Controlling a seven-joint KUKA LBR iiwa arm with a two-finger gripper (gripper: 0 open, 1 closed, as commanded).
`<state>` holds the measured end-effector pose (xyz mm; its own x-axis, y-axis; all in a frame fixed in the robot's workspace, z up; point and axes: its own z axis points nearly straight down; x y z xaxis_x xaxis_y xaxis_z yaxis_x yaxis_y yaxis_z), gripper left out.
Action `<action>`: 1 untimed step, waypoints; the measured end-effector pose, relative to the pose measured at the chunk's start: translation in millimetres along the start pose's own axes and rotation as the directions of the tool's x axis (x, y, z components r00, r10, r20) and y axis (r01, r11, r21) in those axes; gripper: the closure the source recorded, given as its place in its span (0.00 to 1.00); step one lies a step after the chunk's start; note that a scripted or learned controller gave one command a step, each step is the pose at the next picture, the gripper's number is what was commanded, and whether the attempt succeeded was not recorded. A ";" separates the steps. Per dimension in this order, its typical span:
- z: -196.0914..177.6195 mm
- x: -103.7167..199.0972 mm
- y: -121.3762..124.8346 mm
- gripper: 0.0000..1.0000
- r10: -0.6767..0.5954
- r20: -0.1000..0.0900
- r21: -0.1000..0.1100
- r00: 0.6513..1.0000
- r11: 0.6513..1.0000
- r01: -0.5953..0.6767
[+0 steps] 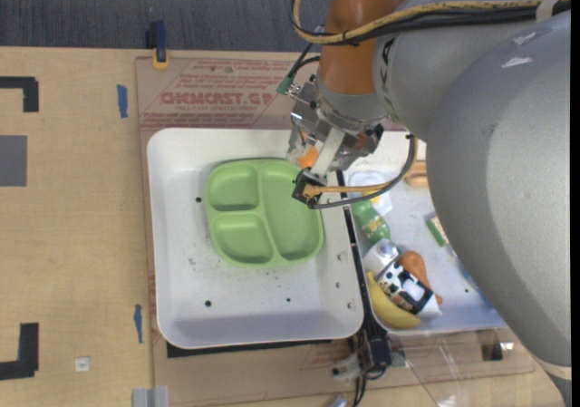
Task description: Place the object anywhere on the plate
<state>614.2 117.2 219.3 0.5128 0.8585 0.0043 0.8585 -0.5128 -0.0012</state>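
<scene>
Left bin (172, 242): holds the green 3-compartment plate (240, 188), all compartments bare.

Gripper (313, 165): hangs over the plate's right rim, near the wall between the bins. Open/closed state can't be told.

Object: prob. the small orange piece (310, 158) at the gripper; grasp unconfirmed.

Step, as judged: placement phase, release not yet done. Next move calls for a short shift left over a compartment, then lower and let go.

Right bin (415, 219): green item (370, 215), cow-patterned item (399, 285), banana (391, 314).
</scene>
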 end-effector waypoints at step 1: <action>1.0 -3.3 2.1 0.00 0.003 0.005 0.000 1.000 1.000 -0.003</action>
